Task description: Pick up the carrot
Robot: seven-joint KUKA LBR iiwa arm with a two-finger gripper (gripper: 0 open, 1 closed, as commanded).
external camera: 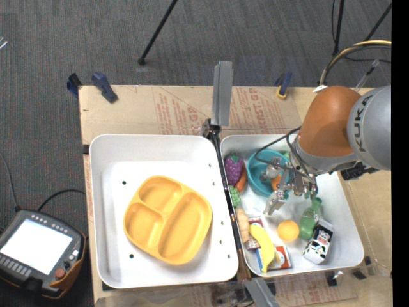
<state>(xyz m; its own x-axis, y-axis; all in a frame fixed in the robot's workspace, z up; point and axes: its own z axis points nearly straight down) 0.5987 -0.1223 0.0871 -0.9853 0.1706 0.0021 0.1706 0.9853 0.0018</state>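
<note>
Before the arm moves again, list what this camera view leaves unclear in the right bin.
- Carrot: just an orange sliver between the grapes and the blue bowl; its length is hidden.
- Gripper: small, dark against the bowl; finger state unreadable.
- Bowl contents: covered by the wrist.
- Card under the banana: print too small.

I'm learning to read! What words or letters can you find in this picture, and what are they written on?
"KUKA": on the grey robot arm, partly cut off.
Red print on the cardboard bench top: too faint and upside down to read.
Small milk carton and flat packet: print too small.
</note>
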